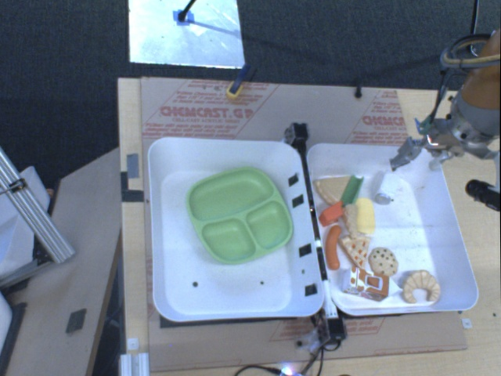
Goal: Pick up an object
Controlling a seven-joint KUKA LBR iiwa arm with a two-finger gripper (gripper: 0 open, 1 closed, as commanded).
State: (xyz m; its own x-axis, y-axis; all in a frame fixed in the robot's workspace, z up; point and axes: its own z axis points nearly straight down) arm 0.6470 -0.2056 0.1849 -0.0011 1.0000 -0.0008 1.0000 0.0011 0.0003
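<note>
Looking from the lower edge of the frame upward, I first meet the toy food heaped in the right bin. Nearest to the bottom are a croissant, a cookie and a small printed packet just beside it. Above them lie a waffle piece, a sausage, a yellow piece, a red piece, a green stick and a tan wedge. Many of them touch each other, so a clean grasp in the middle of the heap is difficult.

The left bin holds a green tray with three compartments.

My claw is at the upper right of the frame, above the far edge of the right bin, well apart from the food. Two grey fingers seem to stand apart, one to the left and one to the right, so I judge it spread, and nothing is between them.

To do this step well, I think I should choose a piece that stands alone. The croissant at the lower right has free space around it. I would come straight down over it, with the fingers across its narrow side, and press together only when both fingers are below its top. The bin wall is near there, so I must keep the outer finger inside it.
</note>
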